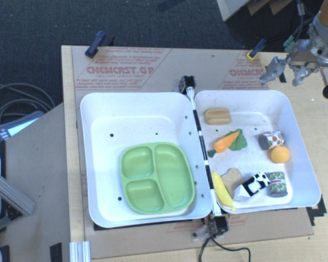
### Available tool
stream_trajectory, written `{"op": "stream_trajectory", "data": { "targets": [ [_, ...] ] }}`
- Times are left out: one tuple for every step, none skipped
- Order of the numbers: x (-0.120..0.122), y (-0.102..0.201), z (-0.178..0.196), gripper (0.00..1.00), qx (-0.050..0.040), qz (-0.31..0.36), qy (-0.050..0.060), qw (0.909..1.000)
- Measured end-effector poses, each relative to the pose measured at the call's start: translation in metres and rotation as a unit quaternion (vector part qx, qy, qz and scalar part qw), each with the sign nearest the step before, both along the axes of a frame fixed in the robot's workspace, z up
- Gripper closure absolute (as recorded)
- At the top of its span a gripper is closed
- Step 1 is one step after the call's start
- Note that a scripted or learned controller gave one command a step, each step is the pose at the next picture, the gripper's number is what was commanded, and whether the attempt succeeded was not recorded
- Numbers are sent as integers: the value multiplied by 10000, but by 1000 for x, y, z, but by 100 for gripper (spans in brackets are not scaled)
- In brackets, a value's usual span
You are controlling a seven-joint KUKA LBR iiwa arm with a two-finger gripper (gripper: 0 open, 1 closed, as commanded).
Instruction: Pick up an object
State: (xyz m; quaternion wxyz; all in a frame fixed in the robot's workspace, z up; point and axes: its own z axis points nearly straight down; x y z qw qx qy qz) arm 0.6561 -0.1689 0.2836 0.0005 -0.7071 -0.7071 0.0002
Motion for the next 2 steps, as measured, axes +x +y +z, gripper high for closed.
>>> {"op": "stream_trajectory", "data": {
  "targets": [
    [-45,44,-104,0,2,3,5,10000],
    [-47,60,-199,0,0,0,-1,10000]
  ]
}}
